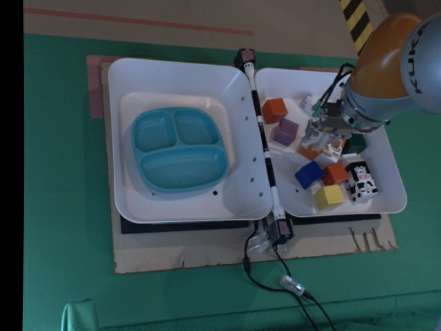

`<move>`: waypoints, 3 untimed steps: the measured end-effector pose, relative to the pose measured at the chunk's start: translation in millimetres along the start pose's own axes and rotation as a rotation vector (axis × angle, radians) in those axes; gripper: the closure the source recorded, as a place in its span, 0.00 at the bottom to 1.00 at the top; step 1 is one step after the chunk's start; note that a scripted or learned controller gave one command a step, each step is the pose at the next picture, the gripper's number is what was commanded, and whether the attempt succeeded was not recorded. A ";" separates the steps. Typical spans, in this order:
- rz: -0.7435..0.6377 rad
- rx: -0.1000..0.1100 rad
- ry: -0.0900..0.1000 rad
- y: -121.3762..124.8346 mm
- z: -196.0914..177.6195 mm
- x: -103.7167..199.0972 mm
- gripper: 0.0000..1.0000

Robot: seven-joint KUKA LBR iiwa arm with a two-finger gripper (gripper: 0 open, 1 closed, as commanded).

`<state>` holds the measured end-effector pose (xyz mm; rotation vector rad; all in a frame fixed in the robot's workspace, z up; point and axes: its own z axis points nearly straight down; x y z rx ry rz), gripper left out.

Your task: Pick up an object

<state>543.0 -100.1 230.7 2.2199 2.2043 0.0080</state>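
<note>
The right bin (386, 158) holds several small blocks: an orange one (274, 109), a purple one (285, 132), a blue one (309, 174), a second orange one (335, 173), a yellow one (329, 196), a black-and-white cow-patterned one (360, 181) and a dark green one (355, 143). My gripper (320, 139) is low over the middle of this bin, between the purple and green blocks and just above the blue one. An orange-and-white object (335, 149) lies right beside its tip, partly hidden by it.
The left bin (179, 81) holds a blue divided plate (179, 149). A black-and-white divider bar (262, 140) runs between the bins. Cables (275, 267) trail off the bench's front edge. A small white item (305, 103) lies near the right bin's back.
</note>
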 end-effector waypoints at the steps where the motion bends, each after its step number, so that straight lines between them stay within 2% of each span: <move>1: -0.004 0.013 0.004 -35.9 -91.4 12.9 1.00; 2: -0.003 0.012 0.003 -46.1 -93.4 -42.1 1.00; 3: -0.005 0.012 0.004 -72.3 -126.5 3.8 1.00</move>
